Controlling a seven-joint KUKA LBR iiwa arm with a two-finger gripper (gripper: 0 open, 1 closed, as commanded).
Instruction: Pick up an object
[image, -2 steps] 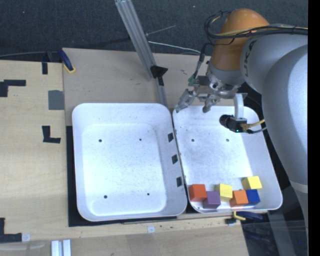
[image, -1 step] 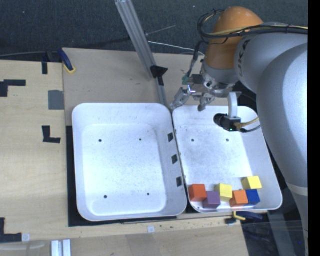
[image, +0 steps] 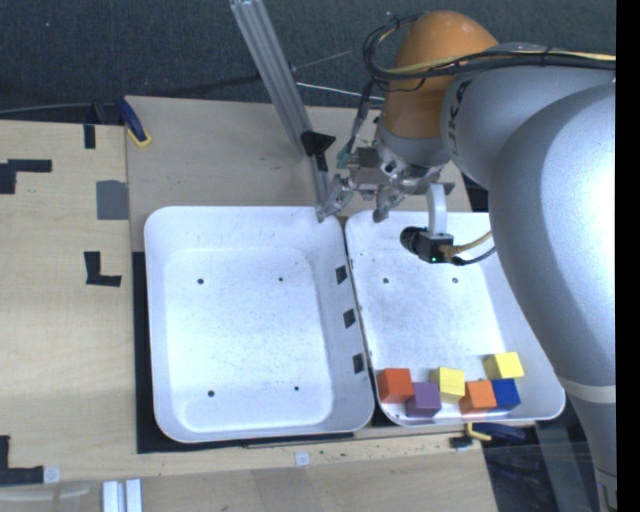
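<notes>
Hovering fingers (image: 354, 210) (spread, empty), blocks (image: 450, 386) far

The surface (image: 230, 150) is light wood. Two white bins sit on it, side by side and touching. The left bin (image: 160, 300) is in the middle of the frame. The right bin (image: 530, 345) is at the right. A dark mat (image: 141, 350) peeks out under the left bin's edge. Black tape pieces (image: 98, 268) and a grey patch (image: 112, 198) lie at the left. A blue and yellow clamp (image: 134, 122) grips the surface at the upper left.
</notes>
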